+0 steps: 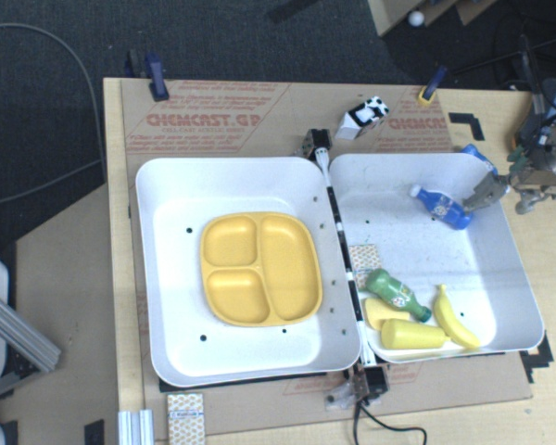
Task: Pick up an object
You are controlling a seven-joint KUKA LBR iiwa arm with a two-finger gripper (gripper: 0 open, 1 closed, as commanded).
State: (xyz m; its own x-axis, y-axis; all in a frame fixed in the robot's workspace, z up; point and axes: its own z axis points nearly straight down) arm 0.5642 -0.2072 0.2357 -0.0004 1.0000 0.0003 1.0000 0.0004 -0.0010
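Bins: two shallow white bins sit side by side on a cardboard-covered bench. The left bin (167, 202) holds one yellow plate (260, 268) with three compartments, lying flat near the bin's middle. The right bin (398, 179) holds five items. A blue bottle (442, 206) lies on its side in the far part of the bin, white cap pointing away from the gripper. A green bottle (391, 292) lies tilted nearer the front, with a small patterned card (363, 256) just behind it. A yellow block (410, 335) lies at the front edge, touching or nearly touching the green bottle. A banana (452, 318) lies just beside the block, on the gripper's side of it.

Gripper (486, 193): grey fingers reach over the right bin's far rim. Their tips are at the blue bottle's base end, touching or very close; contact cannot be confirmed. The opening of the fingers cannot be told, and no item is seen between them. All other items in the right bin lie well apart from the fingers, toward the front.

Writing: red print on the cardboard behind the bins reads roughly "CHEMCAST GP"; the same print repeats, partly hidden, behind the right bin. A small black-and-white toy (366, 115) stands on the cardboard there.
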